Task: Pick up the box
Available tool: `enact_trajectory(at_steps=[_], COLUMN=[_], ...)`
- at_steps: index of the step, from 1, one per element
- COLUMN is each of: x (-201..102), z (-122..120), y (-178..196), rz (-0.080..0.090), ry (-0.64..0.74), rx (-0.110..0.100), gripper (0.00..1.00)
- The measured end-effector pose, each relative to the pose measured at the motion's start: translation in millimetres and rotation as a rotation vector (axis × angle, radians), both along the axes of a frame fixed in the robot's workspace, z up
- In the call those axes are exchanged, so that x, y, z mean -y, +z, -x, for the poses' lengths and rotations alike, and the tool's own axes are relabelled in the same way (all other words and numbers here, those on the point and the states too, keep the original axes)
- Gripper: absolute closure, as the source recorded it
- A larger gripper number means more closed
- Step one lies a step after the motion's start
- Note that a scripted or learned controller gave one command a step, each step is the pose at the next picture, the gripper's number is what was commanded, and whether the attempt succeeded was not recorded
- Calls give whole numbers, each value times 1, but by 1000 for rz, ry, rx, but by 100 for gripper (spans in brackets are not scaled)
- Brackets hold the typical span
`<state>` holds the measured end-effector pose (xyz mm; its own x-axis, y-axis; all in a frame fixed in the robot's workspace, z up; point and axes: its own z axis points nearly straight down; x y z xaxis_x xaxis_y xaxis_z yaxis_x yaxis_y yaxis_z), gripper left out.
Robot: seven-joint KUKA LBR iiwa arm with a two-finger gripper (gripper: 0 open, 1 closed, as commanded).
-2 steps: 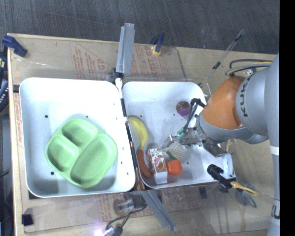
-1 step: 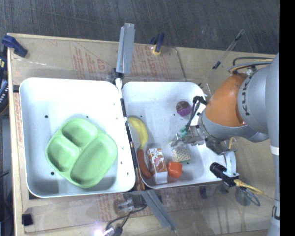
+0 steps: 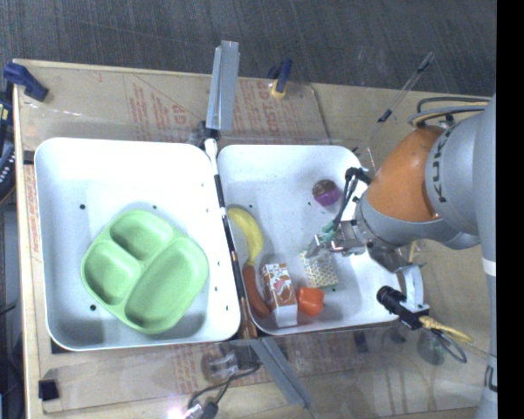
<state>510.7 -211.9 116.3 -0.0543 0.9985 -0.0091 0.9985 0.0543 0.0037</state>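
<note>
Here, a robot arm (image 3: 419,190) reaches into the right bin (image 3: 279,160).
Its gripper (image 3: 325,244) hovers, perhaps touching a patterned packet (image 3: 320,271); I cannot tell whether it is spread. The box (image 3: 279,293) lies near the front wall, between a sausage (image 3: 254,293) and an orange piece (image 3: 310,300).

White letters reading "KU", the start of a brand name, run down the grey arm (image 3: 458,177) at the frame's right. Red printing on the cardboard desk (image 3: 148,103) and the box (image 3: 279,291) label stay illegible.
</note>
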Motion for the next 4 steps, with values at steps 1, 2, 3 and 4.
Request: enact_trajectory(at_steps=[1, 2, 3, 4], x=[0, -1, 0, 0], z=[0, 9, 8, 8], y=[0, -20, -9, -9], rz=[0, -6, -1, -1], ry=[0, 63, 71, 72], rx=[0, 3, 3, 2], gripper=[0, 0, 100, 0])
